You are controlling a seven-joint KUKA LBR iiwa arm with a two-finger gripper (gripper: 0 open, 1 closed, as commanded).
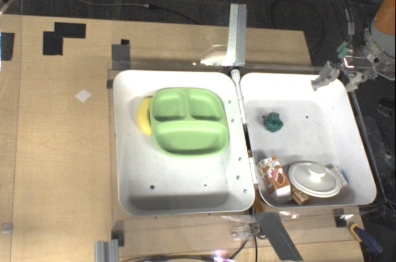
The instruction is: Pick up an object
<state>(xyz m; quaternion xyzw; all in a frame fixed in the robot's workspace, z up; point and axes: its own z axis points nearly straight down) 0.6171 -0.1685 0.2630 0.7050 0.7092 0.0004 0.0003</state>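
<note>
My gripper hangs over the far right corner of the right bin, open, with nothing between its fingers. Within that bin lie a small teal object near the middle, a red and white packet at the front left, and a round silver lidded pot at the front. A blue piece peeks out beside the pot. The left bin holds a green divided plate, with a yellow object partly tucked under its left edge.
A metal divider rail runs between the two bins, and an upright metal post stands behind it. Wooden bench surface spreads to the left. Cables lie on the dark floor at the back.
</note>
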